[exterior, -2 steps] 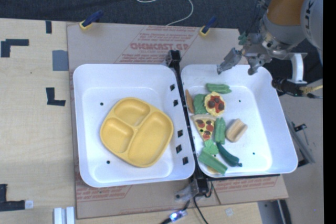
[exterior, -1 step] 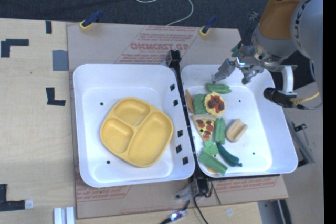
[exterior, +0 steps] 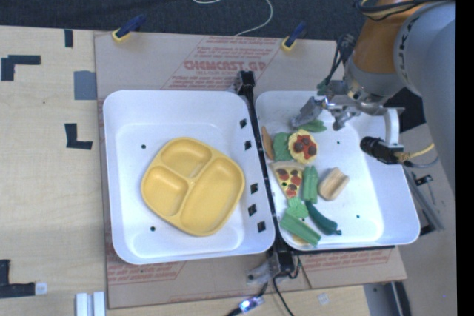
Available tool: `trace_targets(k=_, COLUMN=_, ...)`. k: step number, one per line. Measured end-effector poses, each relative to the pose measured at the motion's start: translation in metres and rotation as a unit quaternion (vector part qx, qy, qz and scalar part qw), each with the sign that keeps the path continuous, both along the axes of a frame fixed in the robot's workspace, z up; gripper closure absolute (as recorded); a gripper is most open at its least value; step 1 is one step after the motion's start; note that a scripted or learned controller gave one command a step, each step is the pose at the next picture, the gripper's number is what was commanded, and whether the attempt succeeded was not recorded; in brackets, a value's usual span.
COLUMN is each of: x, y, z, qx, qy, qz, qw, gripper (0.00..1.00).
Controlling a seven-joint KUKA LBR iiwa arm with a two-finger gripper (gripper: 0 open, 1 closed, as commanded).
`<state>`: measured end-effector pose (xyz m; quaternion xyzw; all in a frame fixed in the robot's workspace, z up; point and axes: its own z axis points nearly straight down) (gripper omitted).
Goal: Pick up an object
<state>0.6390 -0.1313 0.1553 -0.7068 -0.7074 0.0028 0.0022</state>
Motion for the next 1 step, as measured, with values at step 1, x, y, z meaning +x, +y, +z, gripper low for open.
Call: trace_targets(k=1, x=0.0020, y=-0.0025, z=-0.0640, qx=0.0003, qy=0.000, qz=0.000, qw=1.0000, gripper=0.00)
